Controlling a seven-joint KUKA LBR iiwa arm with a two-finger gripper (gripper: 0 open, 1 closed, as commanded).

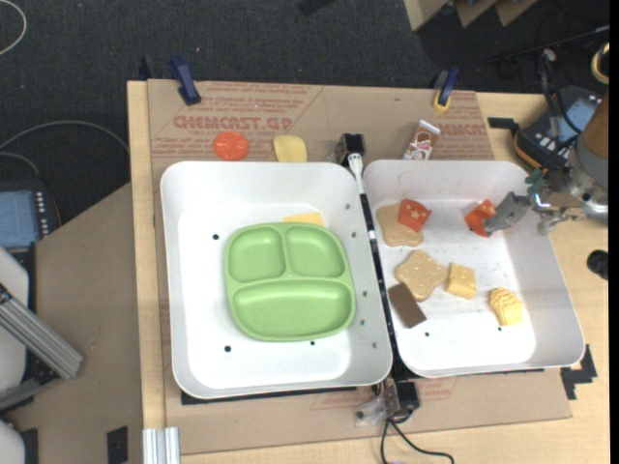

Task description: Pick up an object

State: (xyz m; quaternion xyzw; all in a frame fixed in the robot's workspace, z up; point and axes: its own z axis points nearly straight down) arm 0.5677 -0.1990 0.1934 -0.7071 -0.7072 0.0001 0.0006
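Green divided plate (287, 281): nearest the camera, in the left bin (184, 259).
Gripper (505, 213): at the right bin's (551, 298) far right; whether its fingers are spread or pressed together, I cannot tell.
Red-orange piece (478, 217): touching or just left of the gripper; probably light, stiff, smooth; take it across opposite sides.
Red cube (414, 214): further left, on a tan slice (392, 228).

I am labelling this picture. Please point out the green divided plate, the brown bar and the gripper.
green divided plate (288, 283), camera view, the ridge between its compartments
brown bar (406, 305), camera view, middle of its top face
gripper (510, 211), camera view, between its fingertips
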